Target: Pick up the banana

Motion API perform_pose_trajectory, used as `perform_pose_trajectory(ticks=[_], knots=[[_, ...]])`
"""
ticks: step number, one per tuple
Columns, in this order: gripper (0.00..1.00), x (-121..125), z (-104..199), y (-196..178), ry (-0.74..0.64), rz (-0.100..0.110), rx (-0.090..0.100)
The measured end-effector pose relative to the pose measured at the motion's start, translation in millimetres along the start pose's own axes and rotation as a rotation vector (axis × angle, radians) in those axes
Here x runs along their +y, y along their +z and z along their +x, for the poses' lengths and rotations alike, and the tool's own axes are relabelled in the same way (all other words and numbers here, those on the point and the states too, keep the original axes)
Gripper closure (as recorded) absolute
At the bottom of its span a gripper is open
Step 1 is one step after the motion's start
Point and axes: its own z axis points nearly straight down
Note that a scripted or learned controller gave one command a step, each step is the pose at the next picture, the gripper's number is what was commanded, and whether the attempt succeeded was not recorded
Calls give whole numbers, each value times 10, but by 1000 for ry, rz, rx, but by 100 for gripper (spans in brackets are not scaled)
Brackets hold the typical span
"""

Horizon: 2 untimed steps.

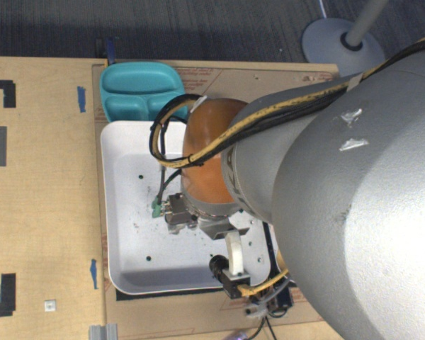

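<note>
One grey arm (326,190) hangs low over the white bin (127,190), its task a banana.

From the bin's near edge back toward its far edge, the wrist and its orange band (209,161) cover most of the floor. How the claw stands beneath them cannot be told, nor where the banana lies or how it looks. A sound pick would likely mean centring over the fruit's middle and closing across its narrow width. A teal tray (138,91) sits just past the far edge.

Grey arm (326,190) w/ orange band (209,154) is seen reaching from right over white bin (127,190), w/ teal tray (142,91) set at bin's far edge on tan surface (42,211).
</note>
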Motion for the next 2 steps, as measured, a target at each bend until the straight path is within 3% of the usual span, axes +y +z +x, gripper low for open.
perform_pose_trajectory(ticks=[1, 2], knots=[[100, 13, 97, 772, -613, 1, 2], [100, 17, 100, 674, -612, -1, 2]])
